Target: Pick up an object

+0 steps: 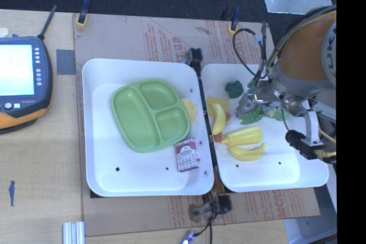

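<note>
**Legible text: almost none**

You can make out the letters "UK" on the arm housing (pixel 329 54) at the right edge. The faint red print on the cardboard sheet (pixel 154 37) and the label on the small red packet (pixel 186 155) are too blurred to read.

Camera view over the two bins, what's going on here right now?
A grey and orange robot arm reaches in from the right, with its gripper low over the back of the right bin, next to some green toy pieces. Yellow banana-like toys lie nearer the front of that bin. The left bin holds a green divided plate and a small red packet. Nothing looks lifted yet.
</note>
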Controlling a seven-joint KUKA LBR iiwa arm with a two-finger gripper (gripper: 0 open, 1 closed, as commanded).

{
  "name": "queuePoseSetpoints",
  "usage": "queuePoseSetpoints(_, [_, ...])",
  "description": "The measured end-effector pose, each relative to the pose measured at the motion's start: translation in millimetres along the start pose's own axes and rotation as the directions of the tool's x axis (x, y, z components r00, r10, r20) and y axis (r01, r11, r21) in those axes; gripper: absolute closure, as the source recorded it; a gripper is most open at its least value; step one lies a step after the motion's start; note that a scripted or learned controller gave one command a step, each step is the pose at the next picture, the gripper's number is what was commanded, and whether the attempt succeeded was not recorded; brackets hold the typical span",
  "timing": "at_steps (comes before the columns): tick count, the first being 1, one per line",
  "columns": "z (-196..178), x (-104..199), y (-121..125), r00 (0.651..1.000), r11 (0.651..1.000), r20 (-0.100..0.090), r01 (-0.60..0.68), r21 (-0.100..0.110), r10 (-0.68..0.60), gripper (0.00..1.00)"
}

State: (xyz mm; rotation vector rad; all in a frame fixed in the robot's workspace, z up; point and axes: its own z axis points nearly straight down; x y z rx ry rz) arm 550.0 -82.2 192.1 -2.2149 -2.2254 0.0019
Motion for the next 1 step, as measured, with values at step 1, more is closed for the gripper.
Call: queuePoseSetpoints(1, [0.7, 50.5, 1.0, 1.000, 1.000, 0.001, 0.002, 0.004, -0.002, 1.00])
